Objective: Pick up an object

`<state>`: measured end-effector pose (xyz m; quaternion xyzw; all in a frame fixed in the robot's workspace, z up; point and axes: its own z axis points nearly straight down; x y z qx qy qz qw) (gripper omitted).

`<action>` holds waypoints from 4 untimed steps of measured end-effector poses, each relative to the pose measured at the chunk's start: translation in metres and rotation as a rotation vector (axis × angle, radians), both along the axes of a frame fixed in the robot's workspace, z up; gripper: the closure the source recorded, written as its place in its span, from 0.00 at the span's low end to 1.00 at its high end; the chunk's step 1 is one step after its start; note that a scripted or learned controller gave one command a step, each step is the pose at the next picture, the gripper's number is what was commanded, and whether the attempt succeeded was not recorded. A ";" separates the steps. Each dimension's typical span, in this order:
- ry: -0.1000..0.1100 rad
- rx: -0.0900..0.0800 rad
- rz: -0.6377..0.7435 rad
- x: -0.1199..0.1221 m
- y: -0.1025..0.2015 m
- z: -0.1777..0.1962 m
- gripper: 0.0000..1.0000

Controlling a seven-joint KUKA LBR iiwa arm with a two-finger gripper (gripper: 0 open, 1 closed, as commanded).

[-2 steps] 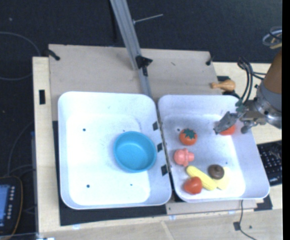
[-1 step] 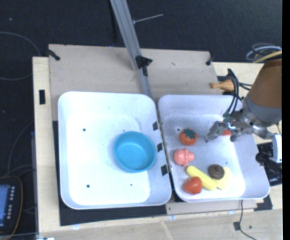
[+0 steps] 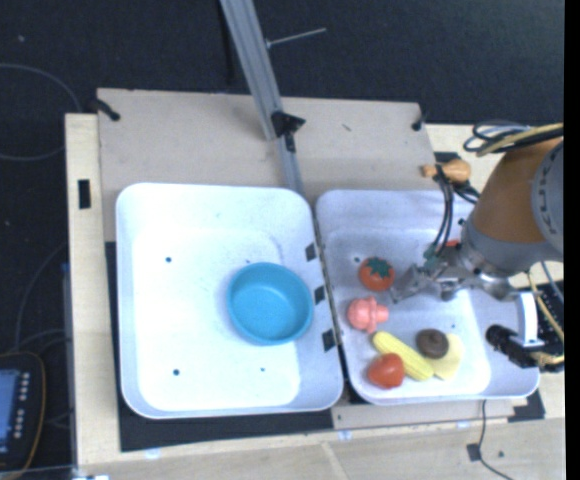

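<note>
Tomato (image 3: 376,273) lies just left of the hand (image 3: 410,288) in the right bin (image 3: 470,388); whether the hand is clenched or released, I cannot tell.

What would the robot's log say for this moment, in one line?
task: pick up object | tool: over right bin, near tomato | held: nothing seen | left bin: blue bowl

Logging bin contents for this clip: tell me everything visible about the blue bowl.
The bowl is round, light blue and looks like smooth plastic. It sits upright, open side up, with nothing visible inside. It rests on the floor of the left bin, toward that bin's right side. Nothing else touches it.
</note>
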<state>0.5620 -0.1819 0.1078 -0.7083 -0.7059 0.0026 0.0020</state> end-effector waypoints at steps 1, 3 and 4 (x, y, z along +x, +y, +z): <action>-0.013 0.000 -0.006 0.003 -0.001 0.018 1.00; -0.013 0.000 0.004 0.008 -0.015 0.115 1.00; -0.006 0.004 0.012 0.014 0.030 0.115 1.00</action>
